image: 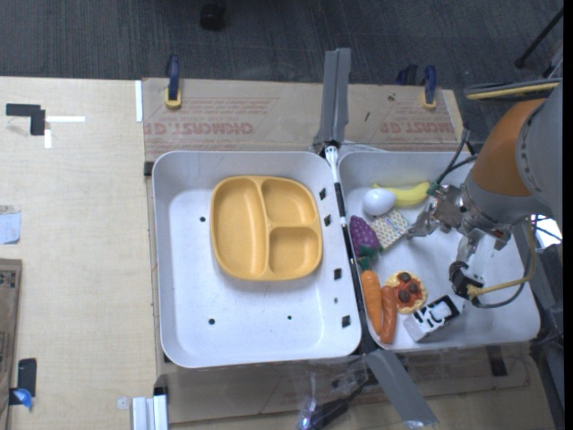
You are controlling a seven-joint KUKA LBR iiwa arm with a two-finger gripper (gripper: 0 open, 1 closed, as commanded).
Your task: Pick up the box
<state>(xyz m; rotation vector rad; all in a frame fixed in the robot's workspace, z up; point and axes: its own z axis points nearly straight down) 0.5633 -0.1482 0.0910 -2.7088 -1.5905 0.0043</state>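
A small speckled beige box (390, 229) lies flat in the right bin (510, 330), between a purple grape bunch (363, 236) and my gripper (419, 225). The gripper comes in from the right under the arm's orange band (506, 150), and its tip is right at the box's right edge. Whether it touches the box is unclear. A second box-like white object with black markings (435, 315) sits near the bin's front.
The right bin also holds a banana (405, 193), a white egg (379, 202), a carrot (372, 297), a sausage (389, 310) and a small tart (406, 289). A yellow divided plate (266, 227) lies in the left bin (179, 312). A cable (501, 287) loops off the wrist.
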